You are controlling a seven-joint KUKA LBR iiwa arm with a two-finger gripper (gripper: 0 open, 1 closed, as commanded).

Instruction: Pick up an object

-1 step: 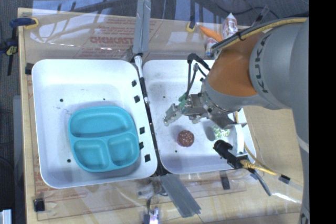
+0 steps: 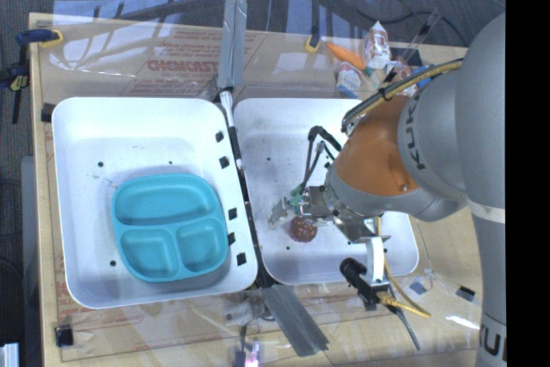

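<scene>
A small dark red-brown round object [image 2: 302,229] lies on the floor of the right bin [image 2: 275,142], near its front. My gripper [image 2: 296,206] hangs low over that bin, just above and beside the round object, with a small green and silver part at its tip. The bulky grey arm with its orange band [image 2: 374,163] covers the bin's right half. Whether anything sits between the fingers is hidden.
The left bin [image 2: 86,133] holds a turquoise tray [image 2: 169,225] with three compartments. Behind the right bin, on the bench, lie an orange carrot-like item [image 2: 345,55] and a small packet [image 2: 376,44]. A divider with black clips runs between the bins.
</scene>
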